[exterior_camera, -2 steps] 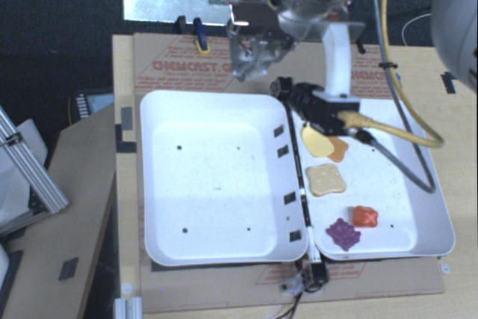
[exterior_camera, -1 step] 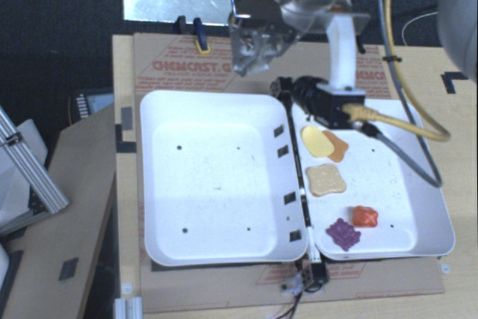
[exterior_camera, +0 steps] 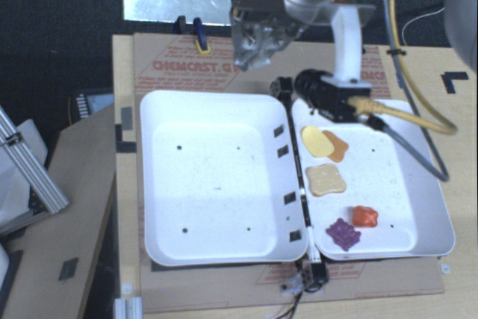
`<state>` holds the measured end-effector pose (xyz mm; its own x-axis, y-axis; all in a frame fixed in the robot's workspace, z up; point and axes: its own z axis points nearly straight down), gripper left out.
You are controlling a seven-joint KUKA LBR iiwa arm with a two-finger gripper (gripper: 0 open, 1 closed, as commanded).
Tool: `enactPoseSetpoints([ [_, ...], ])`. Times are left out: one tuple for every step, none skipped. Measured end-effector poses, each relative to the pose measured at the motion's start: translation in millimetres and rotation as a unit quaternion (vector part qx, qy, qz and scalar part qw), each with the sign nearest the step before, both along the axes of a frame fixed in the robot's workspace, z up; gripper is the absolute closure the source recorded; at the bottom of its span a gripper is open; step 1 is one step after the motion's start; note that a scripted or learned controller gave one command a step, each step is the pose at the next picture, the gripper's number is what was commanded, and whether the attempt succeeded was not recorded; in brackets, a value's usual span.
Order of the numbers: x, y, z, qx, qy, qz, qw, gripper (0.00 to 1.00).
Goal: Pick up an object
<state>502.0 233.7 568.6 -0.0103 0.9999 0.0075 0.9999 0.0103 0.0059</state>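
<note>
Several small food-like objects lie in the right bin (exterior_camera: 418, 183). A yellow piece (exterior_camera: 316, 141) overlaps an orange piece (exterior_camera: 339, 149) near the bin's far left. In front of them rests a tan toast slice (exterior_camera: 326, 179). Closer to the front are a red piece (exterior_camera: 364, 217) and a purple grape cluster (exterior_camera: 343, 234). My gripper (exterior_camera: 251, 56) hangs high over the cardboard behind the far edge of the left bin, well away from all the objects. Nothing shows in its grasp.
The left bin (exterior_camera: 213, 175) sits beside the right one, with a black-clipped divider (exterior_camera: 295, 168) between them. A blue and yellow clamp (exterior_camera: 200, 36) stands on the cardboard at the back. Yellow and grey cables (exterior_camera: 418, 123) arc over the right bin's far side.
</note>
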Motion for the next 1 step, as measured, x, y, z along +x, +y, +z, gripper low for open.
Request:
enactPoseSetpoints([
  [0.0, 0.5, 11.2, 0.0009, -0.001, 0.001, 1.0, 1.0],
])
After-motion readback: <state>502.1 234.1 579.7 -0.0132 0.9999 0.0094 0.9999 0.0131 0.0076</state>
